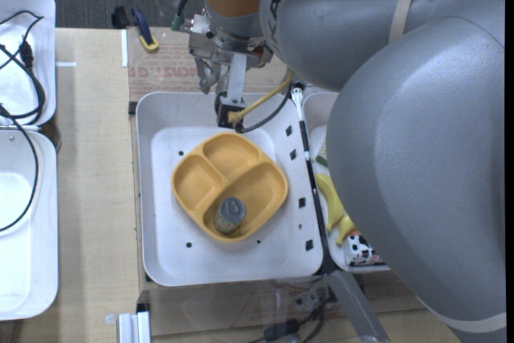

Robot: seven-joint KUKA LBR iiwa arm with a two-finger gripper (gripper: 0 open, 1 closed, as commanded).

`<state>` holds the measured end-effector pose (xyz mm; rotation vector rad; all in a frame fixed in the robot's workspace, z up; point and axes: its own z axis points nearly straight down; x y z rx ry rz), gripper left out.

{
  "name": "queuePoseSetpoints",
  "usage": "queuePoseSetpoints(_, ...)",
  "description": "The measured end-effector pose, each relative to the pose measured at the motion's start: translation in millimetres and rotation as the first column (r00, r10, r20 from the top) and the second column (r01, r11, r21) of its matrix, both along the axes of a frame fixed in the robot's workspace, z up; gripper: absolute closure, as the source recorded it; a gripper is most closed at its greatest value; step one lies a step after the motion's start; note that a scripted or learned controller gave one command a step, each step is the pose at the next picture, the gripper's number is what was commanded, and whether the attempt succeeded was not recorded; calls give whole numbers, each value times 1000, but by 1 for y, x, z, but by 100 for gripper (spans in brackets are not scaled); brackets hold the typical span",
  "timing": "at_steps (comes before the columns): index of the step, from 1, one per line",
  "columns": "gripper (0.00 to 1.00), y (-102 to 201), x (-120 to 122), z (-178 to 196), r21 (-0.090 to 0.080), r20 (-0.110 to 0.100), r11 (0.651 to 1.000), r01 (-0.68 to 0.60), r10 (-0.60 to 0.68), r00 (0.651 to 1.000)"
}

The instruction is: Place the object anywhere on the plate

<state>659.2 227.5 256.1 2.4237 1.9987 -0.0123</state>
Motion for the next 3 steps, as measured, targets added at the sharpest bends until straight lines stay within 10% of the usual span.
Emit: queuePoseSetpoints(3,100,-3,2,17,-14,-13,1000,-4,4,1000)
